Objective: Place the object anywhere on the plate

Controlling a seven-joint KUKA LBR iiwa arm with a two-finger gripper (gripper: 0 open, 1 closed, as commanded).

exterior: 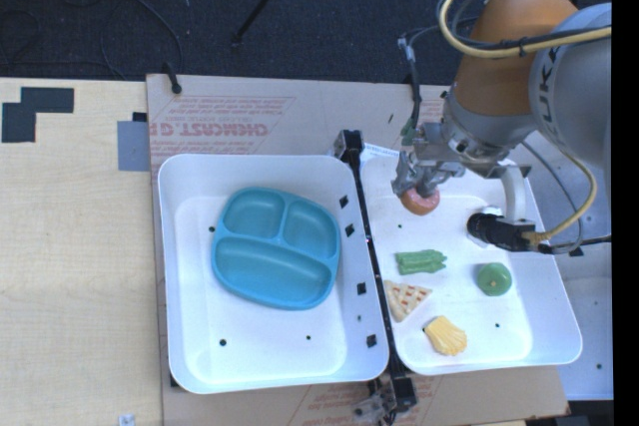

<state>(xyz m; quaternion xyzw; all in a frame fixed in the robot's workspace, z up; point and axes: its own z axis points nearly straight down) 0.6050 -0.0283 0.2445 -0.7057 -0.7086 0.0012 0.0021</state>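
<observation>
Red print runs across the cardboard sheet (230,120) that lies under the two bins, along its far edge behind the left bin (190,214); it stands upside down to the camera and reads roughly "CHEMCRZT. C", with the smaller lines beneath it too fine to make out. More faint red print shows on the same sheet at its near edge, below the left bin, and it cannot be read. On the grey casing of the arm (569,75), at the right, dark letters appear to read "UK", cut off by the curve of the body.
</observation>
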